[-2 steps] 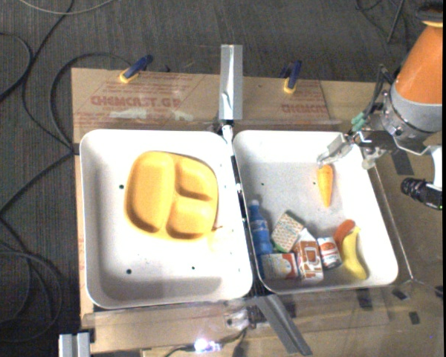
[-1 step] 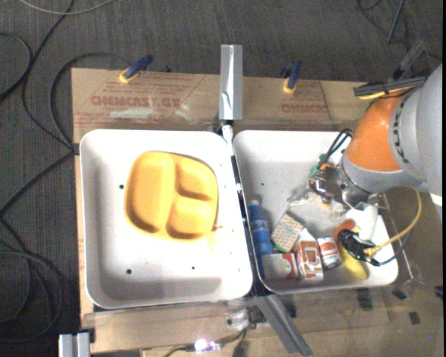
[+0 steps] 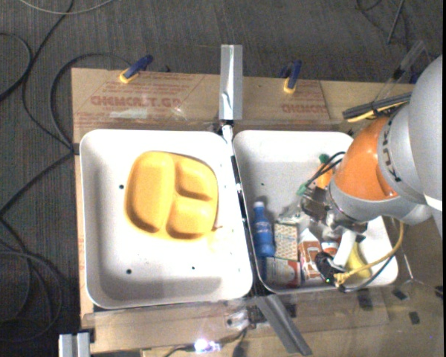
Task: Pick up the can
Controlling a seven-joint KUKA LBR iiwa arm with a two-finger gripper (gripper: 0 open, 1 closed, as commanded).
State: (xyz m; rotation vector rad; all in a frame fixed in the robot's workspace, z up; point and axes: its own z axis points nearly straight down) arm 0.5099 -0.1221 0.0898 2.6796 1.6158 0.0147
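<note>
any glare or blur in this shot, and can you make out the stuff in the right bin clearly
Camera view: even lighting, bright glare spot on the bench's front edge; the yellow tray in the left bin is crisp; items in the right bin look soft and cluttered, partly covered by the arm.

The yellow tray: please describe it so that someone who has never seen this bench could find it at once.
Two white bins sit side by side on the bench; look in the left bin, away from the arm. The yellow tray lies in its middle, a rounded square split into compartments. It is the one large, plain yellow thing, whereas the right bin holds a cluster of small packages.
</note>
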